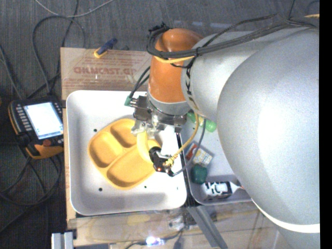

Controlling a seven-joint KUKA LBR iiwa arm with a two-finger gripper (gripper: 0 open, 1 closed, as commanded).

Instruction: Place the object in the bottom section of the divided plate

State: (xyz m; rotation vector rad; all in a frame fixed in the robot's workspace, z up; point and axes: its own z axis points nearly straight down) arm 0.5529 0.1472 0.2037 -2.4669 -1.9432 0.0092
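A yellow divided plate [92,150] lies tilted in the left white bin [85,193]. It has two small sections toward the upper left and one large section [128,171] at the lower right. My gripper [155,141] hangs below the orange wrist band, over the plate's right edge beside the large section. A curved yellow shape [141,145] sits right under the gripper and blends with the plate's rim. I cannot tell whether it is a separate object. A black and red part [157,161] hangs at the gripper's lower end.
The right bin [228,198] holds a green item [209,124], a dark green item [198,175], a small packet [203,156] and a black-and-white item [218,189]. The grey arm covers most of that bin. A pendant [39,121] lies left of the bench.
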